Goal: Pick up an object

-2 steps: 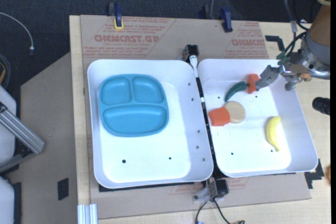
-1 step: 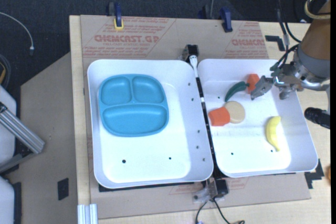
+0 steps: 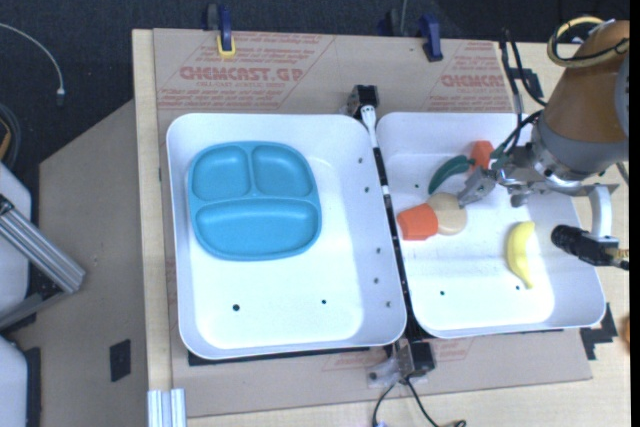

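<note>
- Nearest the camera is the front edge of the worktop (image 3: 300, 370), a flat brown board printed with red lettering, carrying two shallow white bins side by side.
- Left bin (image 3: 200, 315): smooth, glossy plastic with rounded corners. In it lies a blue divided plate (image 3: 255, 200), oval, with three compartments.
- Right bin (image 3: 480, 305) is the landmark for everything else.
- Toy banana (image 3: 520, 253): yellow, curved, in the bin's right half towards the front. It looks light, stiff and a little slippery; a grip across its narrow middle seems best.
- Orange block (image 3: 418, 222) lies towards the bin's left side, touching a pale round piece (image 3: 449, 216) on its right.
- Green curved piece (image 3: 449, 172) and a small orange piece (image 3: 482, 153) lie towards the bin's back.
- Tool (image 3: 478, 187): metal, on the grey arm with its orange band, low over the bin's centre, just right of the green piece. I cannot tell how far apart its tips are, nor whether it has hold of anything.
</note>
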Controlling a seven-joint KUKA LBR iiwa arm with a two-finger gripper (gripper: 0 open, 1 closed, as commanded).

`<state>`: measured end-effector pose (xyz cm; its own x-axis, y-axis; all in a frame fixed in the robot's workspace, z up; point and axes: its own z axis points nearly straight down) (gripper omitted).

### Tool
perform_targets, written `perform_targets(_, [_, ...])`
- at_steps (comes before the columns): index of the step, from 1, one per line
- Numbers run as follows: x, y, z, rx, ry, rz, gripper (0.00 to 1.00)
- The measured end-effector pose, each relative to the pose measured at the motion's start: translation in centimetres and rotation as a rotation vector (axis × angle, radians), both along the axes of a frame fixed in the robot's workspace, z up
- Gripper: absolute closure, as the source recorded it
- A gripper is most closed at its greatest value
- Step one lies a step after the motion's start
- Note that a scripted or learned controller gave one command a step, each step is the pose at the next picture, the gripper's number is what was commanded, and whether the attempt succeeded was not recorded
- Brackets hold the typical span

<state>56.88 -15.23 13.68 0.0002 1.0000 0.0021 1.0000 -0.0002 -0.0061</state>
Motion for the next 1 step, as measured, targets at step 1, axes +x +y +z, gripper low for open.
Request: perform_targets(1, [0.16, 0.05, -4.93, 0.000, -0.008, -0.001, 0.00])
